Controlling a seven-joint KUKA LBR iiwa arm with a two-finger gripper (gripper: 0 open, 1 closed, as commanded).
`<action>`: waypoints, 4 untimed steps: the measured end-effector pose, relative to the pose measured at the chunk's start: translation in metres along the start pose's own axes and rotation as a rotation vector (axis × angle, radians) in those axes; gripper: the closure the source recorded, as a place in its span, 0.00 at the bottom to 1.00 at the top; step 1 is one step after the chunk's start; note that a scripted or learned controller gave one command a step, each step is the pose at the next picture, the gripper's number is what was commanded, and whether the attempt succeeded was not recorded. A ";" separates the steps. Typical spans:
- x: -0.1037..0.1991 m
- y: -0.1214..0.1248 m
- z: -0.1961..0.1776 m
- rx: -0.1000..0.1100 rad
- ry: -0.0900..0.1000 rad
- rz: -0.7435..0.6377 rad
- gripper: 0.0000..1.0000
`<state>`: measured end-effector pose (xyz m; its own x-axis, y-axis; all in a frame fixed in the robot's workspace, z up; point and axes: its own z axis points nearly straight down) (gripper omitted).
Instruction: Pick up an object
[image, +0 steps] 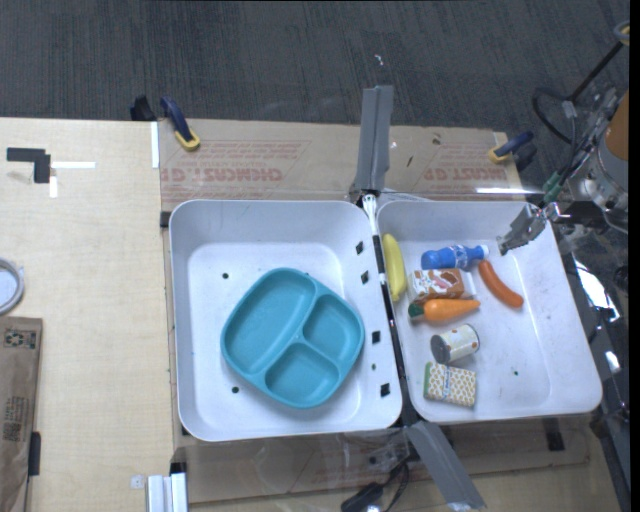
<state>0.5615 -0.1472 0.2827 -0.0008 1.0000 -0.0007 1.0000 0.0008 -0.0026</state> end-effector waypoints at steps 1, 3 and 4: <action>-0.033 -0.009 0.089 0.000 0.001 -0.045 0.00; -0.060 0.022 0.191 0.001 0.019 0.265 0.00; -0.015 0.005 0.191 0.000 0.001 0.247 0.00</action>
<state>0.5656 -0.1619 0.0914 0.2435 0.9699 -0.0005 0.9699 -0.2435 -0.0027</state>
